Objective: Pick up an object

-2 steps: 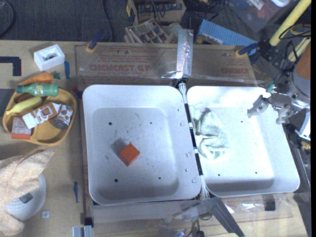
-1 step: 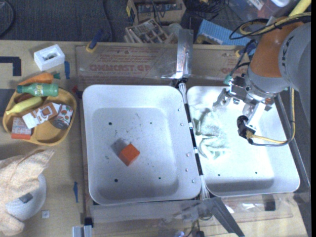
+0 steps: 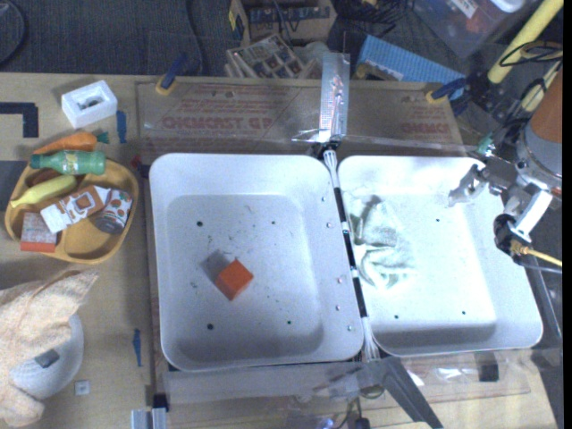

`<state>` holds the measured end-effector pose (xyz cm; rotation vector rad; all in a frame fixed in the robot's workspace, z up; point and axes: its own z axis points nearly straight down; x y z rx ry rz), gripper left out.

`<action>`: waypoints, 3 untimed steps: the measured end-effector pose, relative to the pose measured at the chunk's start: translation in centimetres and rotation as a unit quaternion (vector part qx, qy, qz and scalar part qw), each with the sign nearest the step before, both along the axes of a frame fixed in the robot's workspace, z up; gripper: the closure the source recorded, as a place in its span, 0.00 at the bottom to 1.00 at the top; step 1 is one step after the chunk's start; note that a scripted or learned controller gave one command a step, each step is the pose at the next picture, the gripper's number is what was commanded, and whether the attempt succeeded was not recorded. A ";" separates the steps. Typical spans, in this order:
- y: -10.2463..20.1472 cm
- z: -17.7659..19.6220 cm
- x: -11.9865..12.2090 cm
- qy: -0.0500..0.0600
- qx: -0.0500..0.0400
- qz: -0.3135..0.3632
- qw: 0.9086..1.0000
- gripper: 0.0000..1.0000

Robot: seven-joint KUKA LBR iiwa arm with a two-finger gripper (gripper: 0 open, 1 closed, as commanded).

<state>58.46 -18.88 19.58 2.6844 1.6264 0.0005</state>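
One orange block (image 3: pixel 235 279) lay in the left bin (image 3: pixel 179 195), a little below its middle, with nothing readable on it. One crumpled pale cloth (image 3: pixel 380 242) lay in the right bin (image 3: pixel 465 320), against that bin's left wall. The two bins sat side by side on the table (image 3: pixel 143 96). The tool (image 3: pixel 468 186) hung over the right bin's upper right corner, well apart from the block; whether it was open or closed could not be told.
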 end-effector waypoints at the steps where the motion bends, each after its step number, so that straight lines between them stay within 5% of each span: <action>1: 7.9 -10.2 2.3 -0.001 0.001 0.017 1.000 0.00; 2: 5.4 2.4 3.8 0.000 0.000 0.088 0.996 0.00; 3: 5.5 3.4 3.9 -0.001 -0.001 0.090 0.996 1.00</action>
